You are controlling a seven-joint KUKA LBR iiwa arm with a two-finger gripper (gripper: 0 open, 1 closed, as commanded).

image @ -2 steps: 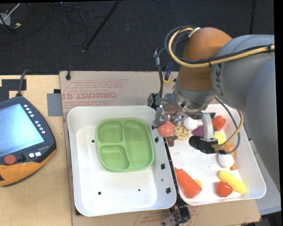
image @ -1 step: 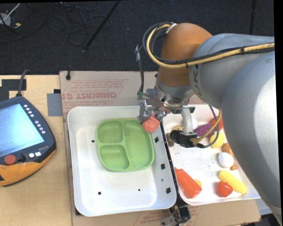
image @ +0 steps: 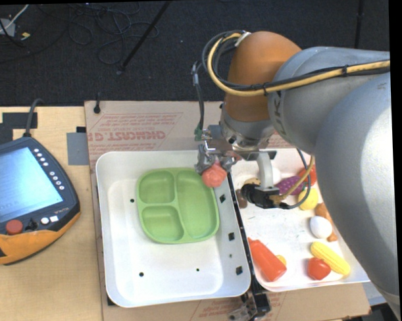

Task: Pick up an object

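Observation:
My gripper (image: 212,167) hangs over the right side of the left bin (image: 119,271), just above the right rim of the green divided plate (image: 173,207). Its fingers are shut on a small round red-pink object (image: 215,177), which hangs below them, lifted clear of the plate. The grey arm with its orange band comes in from the upper right and hides the back part of the right bin (image: 294,281).
The right bin holds an orange carrot (image: 266,259), a yellow corn cob (image: 330,258), a red tomato (image: 317,269), a white egg (image: 320,226), a purple eggplant (image: 292,183) and a yellow piece (image: 310,199). A teach pendant (image: 27,189) lies left of the bins.

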